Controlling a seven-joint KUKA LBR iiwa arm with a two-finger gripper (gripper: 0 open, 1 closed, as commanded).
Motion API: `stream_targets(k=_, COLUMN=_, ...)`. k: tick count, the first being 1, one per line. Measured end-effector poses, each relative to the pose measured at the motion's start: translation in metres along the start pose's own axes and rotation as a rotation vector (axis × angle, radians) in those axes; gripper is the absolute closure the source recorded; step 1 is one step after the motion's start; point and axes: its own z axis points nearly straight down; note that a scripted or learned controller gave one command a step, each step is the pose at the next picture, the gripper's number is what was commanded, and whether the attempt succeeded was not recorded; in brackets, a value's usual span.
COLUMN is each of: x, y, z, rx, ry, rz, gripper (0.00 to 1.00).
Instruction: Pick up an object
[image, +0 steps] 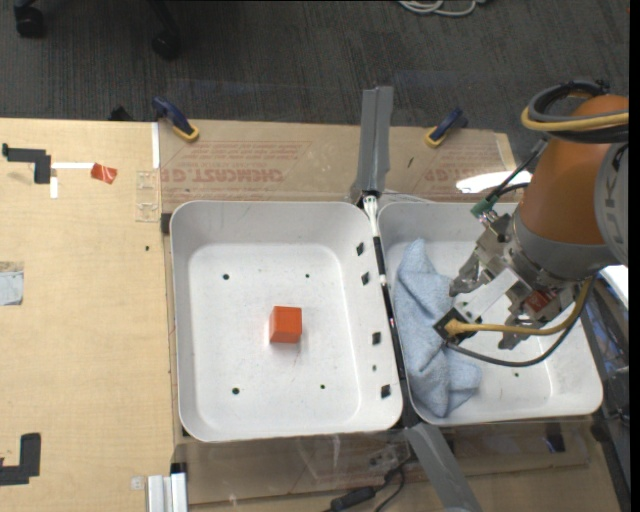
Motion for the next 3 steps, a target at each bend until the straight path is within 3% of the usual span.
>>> stream_targets(k=1, x=0.000, y=0.001, z=-0.008, rx=0.001, ry=-0.005, rz=-0.001, gripper=1.00)
stream_targets(k=2, x=0.002, y=-0.006, z=0.083, rx=0.004, ry=-0.003, rz=0.216, gripper=1.00)
stream_targets(k=3, x=0.012, y=-0.019, z=0.082, rx=0.003, ry=-0.001, rz=0.031, gripper=1.00)
